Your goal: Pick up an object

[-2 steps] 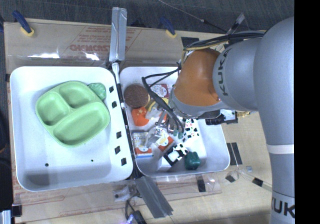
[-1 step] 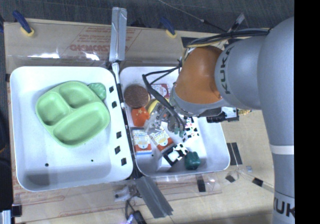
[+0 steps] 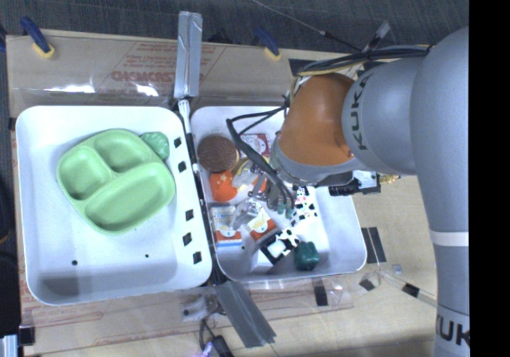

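1. The grey arm reaches in from the right, and its orange band hangs over the upper part of the right bin.
2. The pincer sits low among the clutter in the middle of the right bin. Cables and metal parts crowd it, so I cannot tell whether it is wide, narrow or holding anything.
3. The right bin holds a heap of small things: a brown round disc near its upper left corner, an orange object just below that, and a black-and-white piece beside a dark green lump near the lower edge.
4. A few printed cards or packets lie flat under the pile on the bin's left side, close to the pincer.
5. The left bin carries a pale green divided plate with three compartments, lying tilted towards its upper half.
6. A small green object touches the plate's upper right rim.
7. The two bins stand side by side on the cardboard-covered worktop, joined by a grey divider strip.
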Robot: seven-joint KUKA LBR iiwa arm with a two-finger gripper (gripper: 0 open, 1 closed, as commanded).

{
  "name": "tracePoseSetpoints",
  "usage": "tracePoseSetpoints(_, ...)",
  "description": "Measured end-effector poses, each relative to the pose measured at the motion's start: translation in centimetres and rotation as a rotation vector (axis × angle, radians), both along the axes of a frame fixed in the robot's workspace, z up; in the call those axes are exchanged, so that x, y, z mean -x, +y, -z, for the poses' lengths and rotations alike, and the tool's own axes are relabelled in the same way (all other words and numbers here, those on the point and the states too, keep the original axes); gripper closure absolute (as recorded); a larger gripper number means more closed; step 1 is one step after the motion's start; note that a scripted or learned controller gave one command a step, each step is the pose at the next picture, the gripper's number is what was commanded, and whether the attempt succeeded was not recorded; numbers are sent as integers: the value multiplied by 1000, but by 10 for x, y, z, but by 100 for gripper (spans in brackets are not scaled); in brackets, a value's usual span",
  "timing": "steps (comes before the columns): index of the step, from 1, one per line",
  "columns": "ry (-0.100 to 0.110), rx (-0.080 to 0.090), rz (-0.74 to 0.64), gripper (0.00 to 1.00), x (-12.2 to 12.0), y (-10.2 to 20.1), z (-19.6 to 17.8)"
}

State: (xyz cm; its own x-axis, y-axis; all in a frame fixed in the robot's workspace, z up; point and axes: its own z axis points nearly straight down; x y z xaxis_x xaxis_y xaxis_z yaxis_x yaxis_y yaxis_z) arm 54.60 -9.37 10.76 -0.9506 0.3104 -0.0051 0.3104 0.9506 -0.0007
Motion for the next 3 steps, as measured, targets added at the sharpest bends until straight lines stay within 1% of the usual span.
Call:
tracePoseSetpoints(1, -2, 1, -6, 100, -1, 0, -10)
tracePoseSetpoints(2, 1, -1, 229, 100, -50, -54, -35)
tracePoseSetpoints(3, 2, -2, 228, 0, -50, -53, -34)
